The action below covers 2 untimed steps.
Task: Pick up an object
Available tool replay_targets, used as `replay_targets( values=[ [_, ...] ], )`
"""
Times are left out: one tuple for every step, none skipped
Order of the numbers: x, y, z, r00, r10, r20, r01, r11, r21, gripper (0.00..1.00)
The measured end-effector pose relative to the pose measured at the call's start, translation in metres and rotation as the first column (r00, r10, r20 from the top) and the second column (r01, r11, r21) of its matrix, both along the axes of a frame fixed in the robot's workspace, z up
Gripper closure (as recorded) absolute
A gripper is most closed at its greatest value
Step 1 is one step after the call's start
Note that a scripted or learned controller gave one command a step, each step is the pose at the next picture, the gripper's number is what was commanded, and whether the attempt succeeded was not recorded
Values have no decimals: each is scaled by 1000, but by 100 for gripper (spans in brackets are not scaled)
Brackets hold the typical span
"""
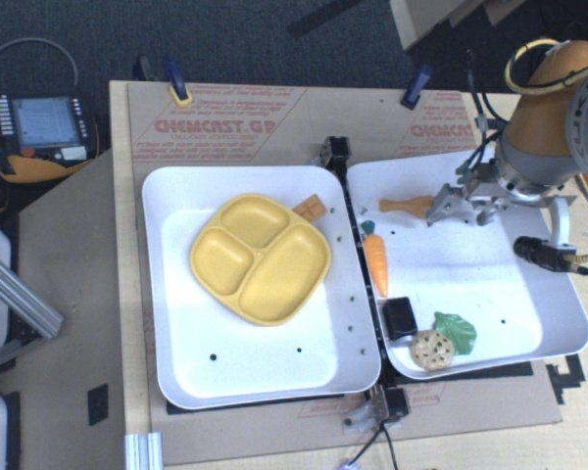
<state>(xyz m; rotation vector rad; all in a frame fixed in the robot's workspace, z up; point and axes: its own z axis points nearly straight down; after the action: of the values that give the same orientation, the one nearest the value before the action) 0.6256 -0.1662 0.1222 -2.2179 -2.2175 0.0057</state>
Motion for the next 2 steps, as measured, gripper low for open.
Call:
replay_targets(
  values=[
    [2, 0, 14, 1000, 0, 8, 0, 1000, -2, 100],
    [-4, -7, 64, 1000, 0, 13, 0, 1000, -4, 100]
  ],
)
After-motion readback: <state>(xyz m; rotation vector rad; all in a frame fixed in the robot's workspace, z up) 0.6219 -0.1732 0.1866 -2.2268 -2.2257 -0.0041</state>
